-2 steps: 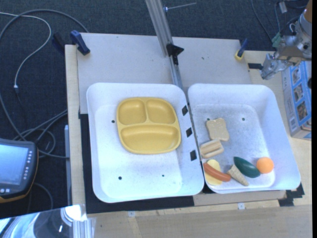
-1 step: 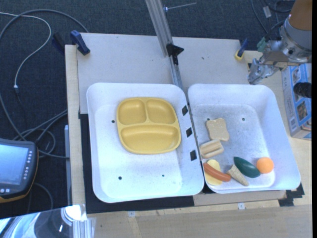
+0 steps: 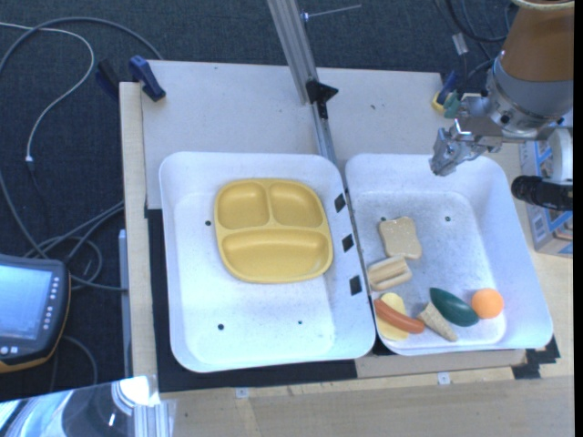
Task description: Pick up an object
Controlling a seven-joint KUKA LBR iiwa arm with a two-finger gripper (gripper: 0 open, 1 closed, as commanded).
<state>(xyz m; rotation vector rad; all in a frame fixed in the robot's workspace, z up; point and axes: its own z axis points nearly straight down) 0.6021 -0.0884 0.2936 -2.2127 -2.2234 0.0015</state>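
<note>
Camera view shows you the arm (image 3: pixel 537 53) reaching in at upper right, its gripper (image 3: pixel 444 160) hanging over the right bin's (image 3: pixel 519 235) far rim, holding nothing; whether it is open you cannot tell. The toy foods (image 3: pixel 428 289) lie well apart in that bin's near half.
</note>
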